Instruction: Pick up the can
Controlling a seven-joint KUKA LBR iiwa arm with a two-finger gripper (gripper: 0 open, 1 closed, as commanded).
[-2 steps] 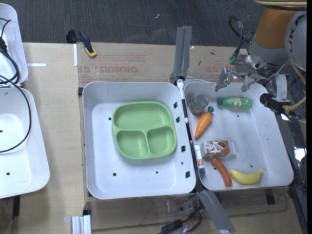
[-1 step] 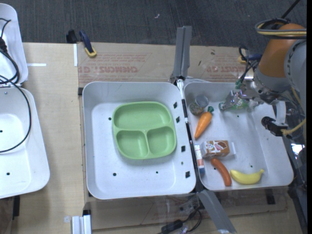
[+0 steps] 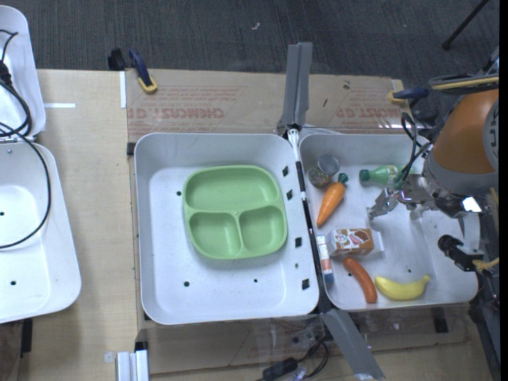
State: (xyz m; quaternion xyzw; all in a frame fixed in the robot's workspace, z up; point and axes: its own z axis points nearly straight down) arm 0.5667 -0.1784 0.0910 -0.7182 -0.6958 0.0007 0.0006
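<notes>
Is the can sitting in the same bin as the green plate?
No, the can lies in the right bin beside the carrot, while the green plate sits in the left bin.

Matt green plastic plate (image 3: pixel 235 211), glossy white plastic bins (image 3: pixel 151 236), dull metal can (image 3: pixel 324 171)

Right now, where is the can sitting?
The can lies in the right bin, near its far left corner, just above the carrot and left of the green bottle.
</notes>
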